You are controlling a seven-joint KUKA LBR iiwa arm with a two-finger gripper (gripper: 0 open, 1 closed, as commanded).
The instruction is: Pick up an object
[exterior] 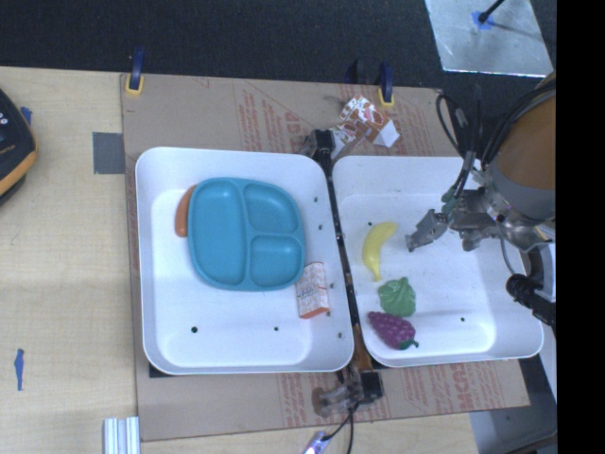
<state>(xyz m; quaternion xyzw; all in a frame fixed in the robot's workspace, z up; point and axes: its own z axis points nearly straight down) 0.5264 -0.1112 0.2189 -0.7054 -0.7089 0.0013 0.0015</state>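
We look down on a light wooden counter (66, 282) with a brown cardboard sheet on it. Two shallow white bins sit side by side on the sheet.

In the left white bin (161, 339) we see a blue plastic plate with three sections (248, 234). A small orange piece (181, 212) peeks out from under the plate's left edge. A little packet with a red and white label (313, 290) lies just beside the plate, at its lower right corner.

In the right white bin (473, 339) we see three toy foods. A yellow plastic banana (377, 246) lies near the bin's left side. Below it sits a green leafy toy vegetable (398, 296). Just below that, touching or almost touching, lies a purple bunch of toy grapes (390, 329).

The grey arm with the orange band (526, 159) comes in from the right. Its metal gripper (430, 232) is over the right bin, to the right of the banana and near it. We cannot tell if the jaws are spread or closed. We see nothing between them. The banana, the vegetable and the grapes all lie on the floor of the bin.

A crumpled red and white wrapper (364, 121) lies on the cardboard above the bins.
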